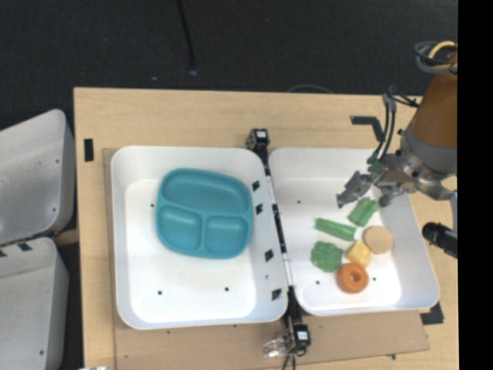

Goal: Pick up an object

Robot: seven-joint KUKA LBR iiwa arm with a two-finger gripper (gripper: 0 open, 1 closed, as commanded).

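- We see the tabletop [92, 122] carrying two white bins side by side; we take the right bin [308, 168] as our landmark, and the left bin [131, 284] touches it along the middle seam.
- In the left bin lies a teal divided plate [204, 210], well apart from the landmark bin's contents.
- The arm [435, 122] reaches over the right bin's far right corner, with the tool [368, 191] low inside that bin, near its back half.
- We cannot tell whether the tool is spread or closed, or whether anything sits in it; the parts blur together.
- A green pod [363, 211] lies just beside the tool, toward the bin's middle.
- Nearer the bin's front lie a long green piece [333, 227], a leafy green piece [326, 256], a tan round piece [378, 240], a yellow piece [359, 252] and an orange round piece [353, 277], clustered closely.
- We judge these to be light, stiff, smooth plastic food toys; the green pod looks easiest, taken across its narrow width at mid-length.
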